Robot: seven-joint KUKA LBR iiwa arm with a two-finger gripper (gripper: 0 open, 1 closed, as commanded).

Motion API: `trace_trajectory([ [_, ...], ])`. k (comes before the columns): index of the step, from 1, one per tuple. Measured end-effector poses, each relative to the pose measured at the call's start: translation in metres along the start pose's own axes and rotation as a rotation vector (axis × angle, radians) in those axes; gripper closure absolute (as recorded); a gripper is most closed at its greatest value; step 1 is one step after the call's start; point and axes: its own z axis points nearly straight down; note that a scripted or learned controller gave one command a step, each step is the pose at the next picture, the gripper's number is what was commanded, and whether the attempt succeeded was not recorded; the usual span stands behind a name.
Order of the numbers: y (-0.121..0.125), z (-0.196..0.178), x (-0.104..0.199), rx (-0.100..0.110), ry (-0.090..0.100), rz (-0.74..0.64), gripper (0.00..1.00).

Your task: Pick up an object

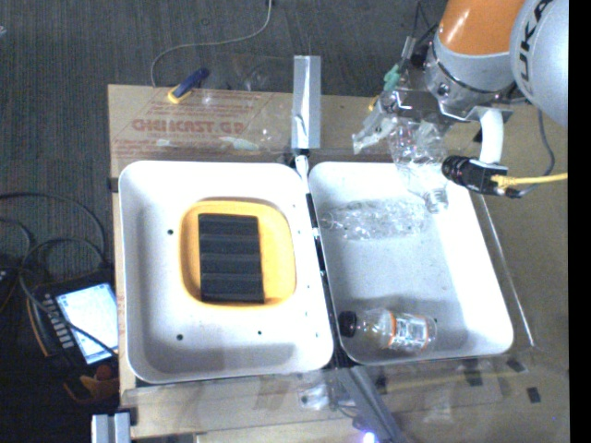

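We look down from a single fixed camera above the bench [185,123], tilted slightly, far enough off to take in both white bins [138,201] side by side, the floor beyond the bench's far edge, and the arm [499,26] entering at upper right.

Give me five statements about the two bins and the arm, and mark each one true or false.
1. The yellow tray with a black ridged insert lies in the left bin. True.
2. A clear bottle with a black cap lies on its side near the front of the right bin. True.
3. The bottle stands upright in the left bin. False: it lies flat in the right bin.
4. The gripper is over the far edge of the right bin, with crumpled clear plastic below it. True.
5. The arm reaches over the yellow tray. False: it is at the right bin's far side.
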Motion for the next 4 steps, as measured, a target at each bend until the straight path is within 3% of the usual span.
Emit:
trace_trajectory([
  [1,-0.018,-0.093,-0.02,-0.002,0.0,-0.033,1.0],
  [2,-0.047,-0.058,-0.005,0.002,0.001,0.154,1.0],
  [3,-0.078,-0.093,-0.067,-0.002,0.0,0.093,1.0],
  [4,-0.078,-0.016,-0.029,0.001,0.003,-0.088,1.0],
])
